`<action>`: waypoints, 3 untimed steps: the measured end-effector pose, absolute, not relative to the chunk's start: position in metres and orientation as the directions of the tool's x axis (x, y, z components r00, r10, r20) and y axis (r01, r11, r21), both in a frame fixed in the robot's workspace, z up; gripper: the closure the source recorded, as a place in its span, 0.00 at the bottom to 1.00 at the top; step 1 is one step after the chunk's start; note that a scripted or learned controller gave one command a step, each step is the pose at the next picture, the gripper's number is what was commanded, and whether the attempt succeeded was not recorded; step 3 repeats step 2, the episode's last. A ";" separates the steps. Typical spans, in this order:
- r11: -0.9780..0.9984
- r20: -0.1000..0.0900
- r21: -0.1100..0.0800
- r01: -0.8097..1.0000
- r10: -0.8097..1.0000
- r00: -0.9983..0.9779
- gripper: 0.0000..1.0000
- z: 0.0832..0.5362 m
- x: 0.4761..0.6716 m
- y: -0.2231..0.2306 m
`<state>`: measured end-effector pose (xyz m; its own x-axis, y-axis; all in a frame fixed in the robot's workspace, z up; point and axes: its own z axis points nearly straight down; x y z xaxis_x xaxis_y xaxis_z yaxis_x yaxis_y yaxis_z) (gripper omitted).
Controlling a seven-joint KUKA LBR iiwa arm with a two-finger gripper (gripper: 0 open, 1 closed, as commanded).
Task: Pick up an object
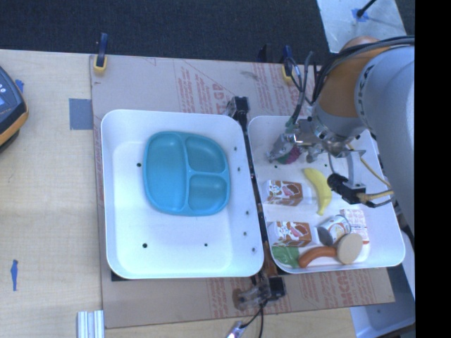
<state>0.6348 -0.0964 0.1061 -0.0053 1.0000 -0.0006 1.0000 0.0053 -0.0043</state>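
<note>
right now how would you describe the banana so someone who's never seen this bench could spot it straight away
Find the right-hand white bin, the one crowded with small items, next to the bin holding a blue divided plate. Near its middle, just below the gripper, lies the banana. It is the only yellow, curved thing there, beside flat printed packets.

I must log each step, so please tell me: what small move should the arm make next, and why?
Probably lower straight down and close. The gripper hangs over the back of the right bin, above a small dark thing, with nothing seen between its fingers. The banana lies just beside it, so a sideways shift risks bumping it.
</note>
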 end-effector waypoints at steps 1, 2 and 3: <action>0.006 0.000 -0.002 1.000 1.000 -0.006 0.00 0.092 0.656 -0.098; 0.011 -0.001 -0.004 1.000 1.000 -0.011 1.00 0.102 0.656 -0.098; 0.011 -0.001 -0.004 1.000 1.000 -0.011 1.00 0.102 0.656 -0.098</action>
